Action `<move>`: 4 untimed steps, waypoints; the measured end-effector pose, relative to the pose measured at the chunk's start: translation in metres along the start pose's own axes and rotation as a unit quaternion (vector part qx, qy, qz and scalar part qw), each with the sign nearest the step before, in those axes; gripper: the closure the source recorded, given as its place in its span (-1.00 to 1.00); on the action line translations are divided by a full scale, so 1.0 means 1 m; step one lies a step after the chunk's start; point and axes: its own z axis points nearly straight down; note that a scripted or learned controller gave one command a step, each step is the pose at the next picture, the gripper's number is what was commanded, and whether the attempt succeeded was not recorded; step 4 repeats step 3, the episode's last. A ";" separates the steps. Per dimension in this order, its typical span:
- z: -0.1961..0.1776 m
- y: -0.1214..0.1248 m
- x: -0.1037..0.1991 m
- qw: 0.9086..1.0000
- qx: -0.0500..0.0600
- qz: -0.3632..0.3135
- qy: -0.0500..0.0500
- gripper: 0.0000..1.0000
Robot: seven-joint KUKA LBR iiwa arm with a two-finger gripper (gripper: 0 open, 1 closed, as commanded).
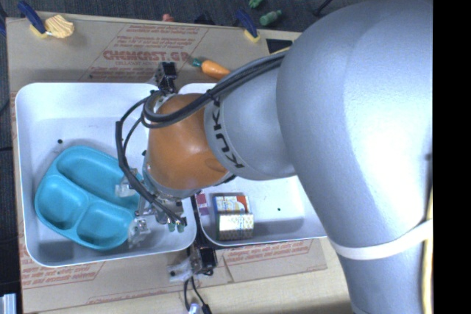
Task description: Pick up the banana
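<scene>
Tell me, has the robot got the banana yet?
Not that I can see. Done: the arm has reached into the left bin. In hand: the gripper sits beside the blue tray. Left: finding and lifting the banana; I see none here.

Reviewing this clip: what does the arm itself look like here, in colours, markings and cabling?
The arm is bulky, smooth and light grey, with rounded links. An orange band wraps it above the wrist, and dark KUKA lettering runs along the grey beside it. Black cables loop around the band. The gripper is a small metal assembly, its parts too fine to make out.
</scene>
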 end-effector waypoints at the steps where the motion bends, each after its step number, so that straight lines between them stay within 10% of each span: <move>1: -0.011 -0.002 0.000 1.000 0.002 -0.001 0.002 1.00; 2: -0.002 0.039 -0.052 0.988 0.002 0.154 0.000 1.00; 3: 0.000 0.041 -0.052 0.988 0.000 0.153 -0.002 -1.00; 4: 0.000 0.041 -0.052 0.988 0.000 0.153 -0.002 -1.00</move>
